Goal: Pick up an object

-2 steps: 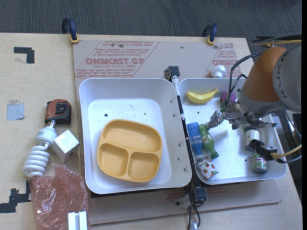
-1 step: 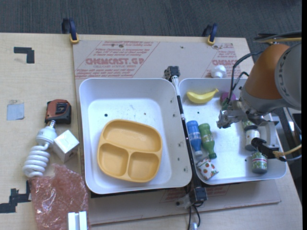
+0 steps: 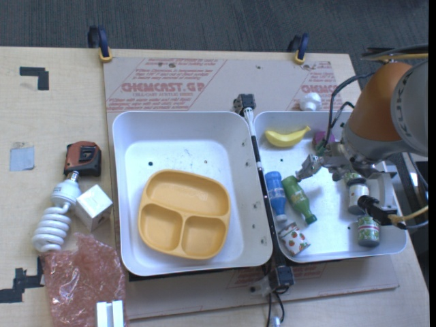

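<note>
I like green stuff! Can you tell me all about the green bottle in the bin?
The green bottle looks like shiny plastic, with a narrower neck end pointing up-left. It lies on its side, slanted, on the floor of the right white bin, close beside a blue bottle on its left. The pincer is just above its neck end, apart from it.

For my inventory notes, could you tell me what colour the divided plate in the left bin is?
The divided plate is yellow-orange, seen clearly in the camera view.
</note>
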Action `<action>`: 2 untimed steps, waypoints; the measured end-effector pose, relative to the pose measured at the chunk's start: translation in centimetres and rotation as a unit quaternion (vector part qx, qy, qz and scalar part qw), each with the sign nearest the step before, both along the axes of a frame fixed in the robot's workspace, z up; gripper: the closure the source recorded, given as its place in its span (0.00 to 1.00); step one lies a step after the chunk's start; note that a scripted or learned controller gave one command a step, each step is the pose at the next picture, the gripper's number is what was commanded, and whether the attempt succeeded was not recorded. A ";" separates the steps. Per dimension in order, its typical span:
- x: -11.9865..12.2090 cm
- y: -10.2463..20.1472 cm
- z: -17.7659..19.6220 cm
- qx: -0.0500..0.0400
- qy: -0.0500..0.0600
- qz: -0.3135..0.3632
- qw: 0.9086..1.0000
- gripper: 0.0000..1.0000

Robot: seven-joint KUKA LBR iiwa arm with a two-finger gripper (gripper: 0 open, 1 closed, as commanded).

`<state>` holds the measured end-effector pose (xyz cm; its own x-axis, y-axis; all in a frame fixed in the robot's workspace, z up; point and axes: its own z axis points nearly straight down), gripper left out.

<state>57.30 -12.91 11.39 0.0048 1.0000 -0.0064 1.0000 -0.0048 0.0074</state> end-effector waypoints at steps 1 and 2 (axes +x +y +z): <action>-1.4 2.8 -2.1 0.003 0.003 0.002 1.000 0.00; -1.3 2.7 -1.1 0.003 0.002 0.001 1.000 1.00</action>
<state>55.99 -10.22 10.32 0.0018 1.0000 -0.0012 1.0000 -0.0018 0.0039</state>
